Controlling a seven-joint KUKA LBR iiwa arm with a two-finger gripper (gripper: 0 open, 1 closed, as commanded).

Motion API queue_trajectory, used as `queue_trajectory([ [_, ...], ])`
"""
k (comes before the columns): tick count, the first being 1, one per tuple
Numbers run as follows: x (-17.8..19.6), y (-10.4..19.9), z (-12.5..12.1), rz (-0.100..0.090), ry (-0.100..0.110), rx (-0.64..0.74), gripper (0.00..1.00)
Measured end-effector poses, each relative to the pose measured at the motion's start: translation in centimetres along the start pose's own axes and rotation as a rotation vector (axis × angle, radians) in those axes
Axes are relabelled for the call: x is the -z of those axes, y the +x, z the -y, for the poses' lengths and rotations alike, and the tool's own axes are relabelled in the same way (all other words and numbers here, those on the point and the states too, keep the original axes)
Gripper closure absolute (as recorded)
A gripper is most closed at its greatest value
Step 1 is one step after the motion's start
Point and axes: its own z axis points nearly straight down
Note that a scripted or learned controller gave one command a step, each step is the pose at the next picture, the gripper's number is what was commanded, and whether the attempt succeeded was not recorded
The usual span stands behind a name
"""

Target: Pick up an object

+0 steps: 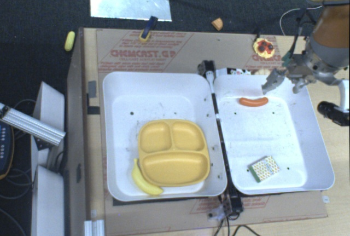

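Over the right bin (pixel 317 172), near its far edge, the arm's gripper (pixel 284 82) hovers with its two fingers spread apart and nothing between them. A toy hot dog sausage (pixel 254 101) lies on the bin floor just toward the divider and a little nearer the camera than the fingertips, its long axis running side to side across the bin. A small green-and-white sponge (pixel 264 168) sits well apart, toward the near edge.

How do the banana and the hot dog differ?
The banana is yellow; the hot dog is orange-red. The banana lies in the left bin, touching the yellow tray; the hot dog lies alone in the right bin, near the claw. The banana curves; the hot dog is nearly straight. Both are elongated.
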Motion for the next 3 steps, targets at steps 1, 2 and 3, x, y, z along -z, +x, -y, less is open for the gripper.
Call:
queue_trajectory([
  [1,-16.7,-5.4,-0.2,-0.001,0.005,-0.003,0.0],
  [2,-17.2,-1.5,-6.6,-0.001,-0.001,0.002,0.0],
  [3,-17.2,-0.6,-3.4,0.0,0.0,-0.002,0.0],
])
